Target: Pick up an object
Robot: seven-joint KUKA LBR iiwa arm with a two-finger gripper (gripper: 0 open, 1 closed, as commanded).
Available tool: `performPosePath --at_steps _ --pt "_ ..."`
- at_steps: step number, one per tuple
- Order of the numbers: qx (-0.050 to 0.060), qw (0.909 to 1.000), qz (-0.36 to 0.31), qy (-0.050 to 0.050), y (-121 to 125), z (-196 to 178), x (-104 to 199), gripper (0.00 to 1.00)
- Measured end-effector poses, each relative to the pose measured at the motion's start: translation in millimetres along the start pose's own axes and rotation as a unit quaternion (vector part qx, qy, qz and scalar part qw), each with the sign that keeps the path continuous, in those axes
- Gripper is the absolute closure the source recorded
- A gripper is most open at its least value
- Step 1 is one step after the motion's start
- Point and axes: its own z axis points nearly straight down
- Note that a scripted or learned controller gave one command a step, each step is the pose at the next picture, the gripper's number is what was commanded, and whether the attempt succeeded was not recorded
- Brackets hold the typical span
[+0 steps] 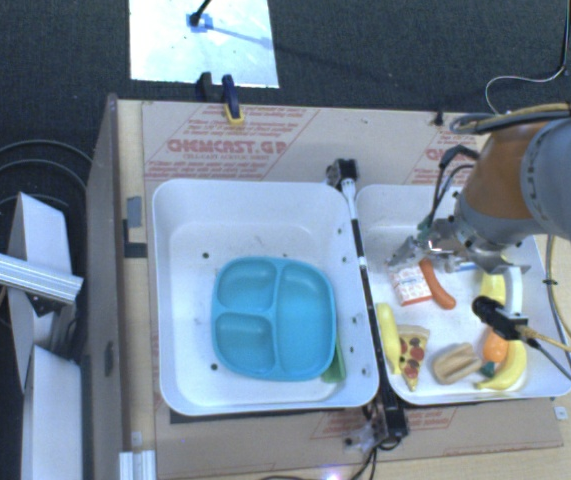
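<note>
One blue divided plate [270, 318] fills the left bin [180, 268]; the right bin [385, 203] holds two bananas, one pizza slice [412, 354], one hot dog [437, 283]. Gripper [420, 248]: grip unreadable.

Bright, even overhead light; glare whitens the bins [255, 203] and a floor sheet [200, 28]. Shadows are soft, detail slightly blurred.

Two bins sit side by side on the tabletop [265, 133]. The left bin [180, 268] holds a divided plate [270, 318] toward its front edge. The right bin [385, 208] holds toy food: a sausage [438, 284] mid-bin, a pizza slice [411, 355], bread [455, 362] and banana [508, 373] along its front edge.
</note>
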Motion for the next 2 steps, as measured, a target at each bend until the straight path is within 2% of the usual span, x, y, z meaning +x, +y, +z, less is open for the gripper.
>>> performPosePath --at_steps 1,2 --pt "-0.01 0.9999 -0.002 -0.007 4.8 -17.3 -3.2 1.0" --pt "-0.007 1.0 -0.002 -0.006 3.1 -14.7 -2.8 0.0"
